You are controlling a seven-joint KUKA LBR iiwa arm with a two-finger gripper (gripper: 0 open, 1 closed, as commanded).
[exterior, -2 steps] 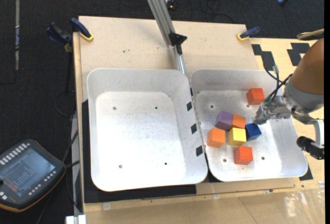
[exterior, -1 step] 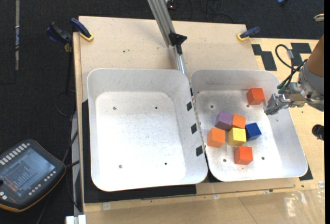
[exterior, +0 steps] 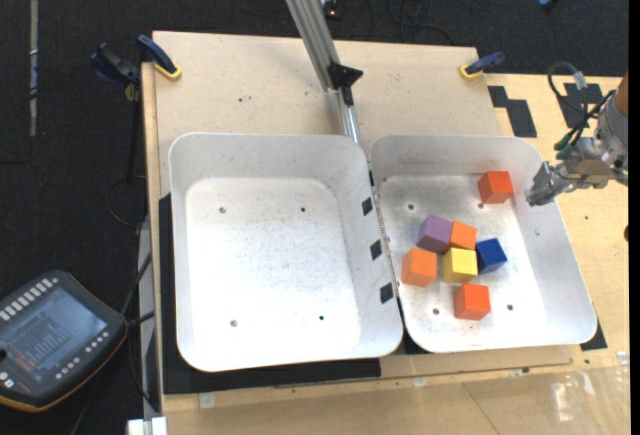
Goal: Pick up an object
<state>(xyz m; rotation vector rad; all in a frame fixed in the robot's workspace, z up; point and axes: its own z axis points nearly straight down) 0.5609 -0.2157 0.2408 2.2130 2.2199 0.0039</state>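
The right bin (exterior: 560, 323) holds several small cubes. An orange cube (exterior: 495, 186) sits alone near the bin's far right. A cluster lies lower down: a purple cube (exterior: 435, 232), a small orange cube (exterior: 463, 235), a blue cube (exterior: 490, 254), a yellow cube (exterior: 460, 265), and an orange cube (exterior: 420, 267). A red-orange cube (exterior: 472, 301) sits just below them. My gripper (exterior: 546, 187) hangs at the bin's right rim, just right of the lone orange cube and apart from it. Nothing shows in its grasp.
The left bin (exterior: 200, 223) stands beside the right one, sharing a middle rim. A slanted metal pole (exterior: 305, 8) comes down to the bins' far edge. Clamps (exterior: 160, 58) (exterior: 482, 66) grip the bench's far corners. A teach pendant (exterior: 50, 338) lies at the lower left.
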